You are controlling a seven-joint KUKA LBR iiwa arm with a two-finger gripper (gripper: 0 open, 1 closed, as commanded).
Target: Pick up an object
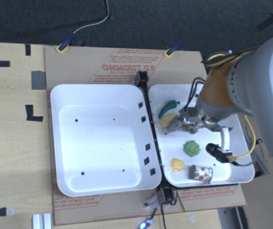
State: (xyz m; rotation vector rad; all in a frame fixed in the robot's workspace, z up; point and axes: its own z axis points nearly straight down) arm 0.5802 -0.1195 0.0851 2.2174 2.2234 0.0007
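the grey two-finger gripper [171,126] is low in the right white bin [236,175], beside a yellow, banana-like piece [167,119]; whether its fingers are apart i cannot tell. a dark green pepper-shaped toy [167,108] lies slantwise, tip to upper right. red print on the cardboard sheet [126,67] is unreadable

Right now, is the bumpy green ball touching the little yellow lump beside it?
Apart. The camera view shows bare white bin floor between the bumpy green ball and the yellow lump.
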